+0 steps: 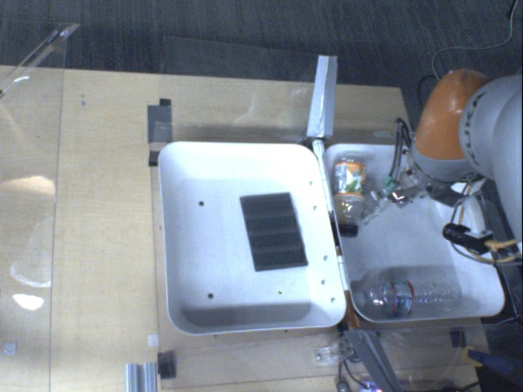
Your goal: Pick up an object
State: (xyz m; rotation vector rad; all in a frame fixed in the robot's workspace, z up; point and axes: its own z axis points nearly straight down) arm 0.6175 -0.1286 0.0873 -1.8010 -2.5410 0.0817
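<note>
1. Reaching into the right bin (490, 296) from the right, the gripper (382, 196) sits low near the far left corner; whether its fingers are spread or clenched cannot be told, nor any grasp.
2. Just left of the gripper, seemingly touching it, a small jar (350, 188) with an orange-green label; writing unreadable.
3. Nearer the camera from the gripper, a clear plastic bottle (409, 294) lies on its side; label blurred.
4. Further left, in the left bin (188, 243), a dark ridged block (273, 231).
5. Arm (482, 129) bends down over the bin, orange band up.

Clear plastic bottle (406, 294) (glossy), matt black ridged pad (273, 231), wooden bench (98, 243).
</note>
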